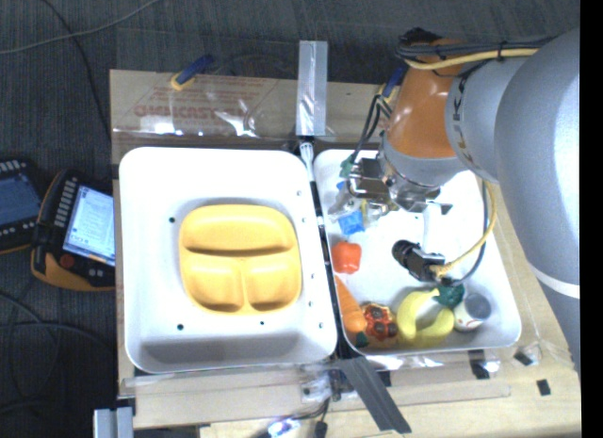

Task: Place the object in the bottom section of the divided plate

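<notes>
Yellow plate [240,257] in left bin [151,332], gripper [363,191] low over right bin [499,328] above a blue object [350,223], grip state unclear, orange pepper [347,257] just below

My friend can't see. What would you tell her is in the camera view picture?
A grey robot arm reaches over the right bin, its gripper near a small blue thing. That bin also holds toy food, including an orange pepper and a yellow fruit. A yellow divided plate sits in the left bin.
</notes>
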Robot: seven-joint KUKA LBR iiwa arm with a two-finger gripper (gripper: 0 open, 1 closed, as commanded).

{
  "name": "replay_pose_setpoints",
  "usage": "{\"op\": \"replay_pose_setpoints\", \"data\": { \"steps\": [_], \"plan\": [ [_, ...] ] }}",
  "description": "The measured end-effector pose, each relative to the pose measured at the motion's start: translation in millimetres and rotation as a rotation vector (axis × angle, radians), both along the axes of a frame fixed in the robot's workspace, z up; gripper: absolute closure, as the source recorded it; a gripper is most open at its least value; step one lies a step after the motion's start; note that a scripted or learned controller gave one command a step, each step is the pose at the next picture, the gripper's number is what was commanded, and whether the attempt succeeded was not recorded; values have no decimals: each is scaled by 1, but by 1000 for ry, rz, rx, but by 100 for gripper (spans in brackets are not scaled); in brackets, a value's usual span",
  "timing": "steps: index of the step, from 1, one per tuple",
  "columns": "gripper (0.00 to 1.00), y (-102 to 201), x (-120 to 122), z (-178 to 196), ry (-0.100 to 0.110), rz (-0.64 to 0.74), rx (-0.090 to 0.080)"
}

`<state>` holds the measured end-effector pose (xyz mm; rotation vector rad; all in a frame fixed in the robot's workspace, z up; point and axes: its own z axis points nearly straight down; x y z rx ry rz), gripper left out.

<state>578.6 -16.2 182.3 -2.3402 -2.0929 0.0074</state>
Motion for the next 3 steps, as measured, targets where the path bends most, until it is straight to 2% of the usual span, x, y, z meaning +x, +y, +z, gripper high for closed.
{"op": "replay_pose_setpoints", "data": {
  "steps": [1,2,3],
  "plan": [
    [100,78,-33,0,1,-41,1],
    [100,78,-33,7,5,-39,1],
    [0,78,-33,7,5,-40,1]
  ]
}}
